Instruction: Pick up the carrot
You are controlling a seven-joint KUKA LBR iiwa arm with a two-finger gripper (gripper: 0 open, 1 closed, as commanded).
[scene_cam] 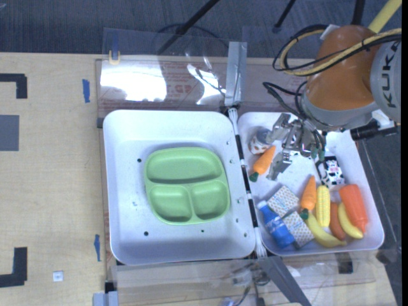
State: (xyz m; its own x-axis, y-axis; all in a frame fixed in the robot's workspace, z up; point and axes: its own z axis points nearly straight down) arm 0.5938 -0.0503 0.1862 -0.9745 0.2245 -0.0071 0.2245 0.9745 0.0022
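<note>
Carrot [263,160] lies in the right bin [373,231], upper-left part, long axis running one to seven o'clock. Gripper [288,146] hangs just beside it at two o'clock; fingers spread, nothing between them.

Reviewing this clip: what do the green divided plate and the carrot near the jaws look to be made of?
The green divided plate looks like moulded plastic with a matte finish: one even pale green, soft rounded compartment walls, no glare. The carrot is likely a plastic toy: flat uniform orange, smooth skin, though it is small and partly covered by the gripper, so this is uncertain.
</note>
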